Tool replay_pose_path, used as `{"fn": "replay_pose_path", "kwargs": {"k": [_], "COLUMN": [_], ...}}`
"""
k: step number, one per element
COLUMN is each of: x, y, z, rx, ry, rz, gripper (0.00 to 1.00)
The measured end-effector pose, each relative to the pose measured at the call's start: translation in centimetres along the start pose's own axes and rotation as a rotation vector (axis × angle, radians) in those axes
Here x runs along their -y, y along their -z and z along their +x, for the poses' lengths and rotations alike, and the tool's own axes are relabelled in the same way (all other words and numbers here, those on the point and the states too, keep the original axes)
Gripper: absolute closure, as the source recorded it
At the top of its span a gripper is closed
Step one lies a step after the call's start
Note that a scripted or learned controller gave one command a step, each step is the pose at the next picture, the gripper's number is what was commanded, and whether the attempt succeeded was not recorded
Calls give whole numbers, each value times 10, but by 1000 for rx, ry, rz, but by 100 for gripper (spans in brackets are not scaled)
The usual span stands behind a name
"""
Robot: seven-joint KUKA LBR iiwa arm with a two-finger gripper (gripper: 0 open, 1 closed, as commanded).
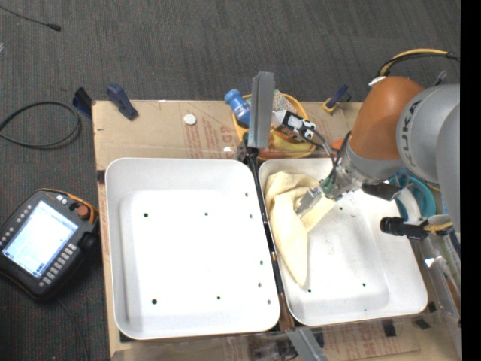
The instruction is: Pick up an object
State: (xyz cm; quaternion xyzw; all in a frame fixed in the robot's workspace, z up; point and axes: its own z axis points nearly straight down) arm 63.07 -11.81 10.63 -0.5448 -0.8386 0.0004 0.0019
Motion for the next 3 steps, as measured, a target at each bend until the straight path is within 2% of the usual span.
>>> {"fn": "replay_pose_path", "kwargs": {"k": [1,2,3], "x": [-23,-22,-39], "y": [-17,-9,80], "z": [18,19,58], "rx": [4,-1,1], "ry": [43,41,-187], "rz": [-1,2,2], "gripper": [0,100,100]}}
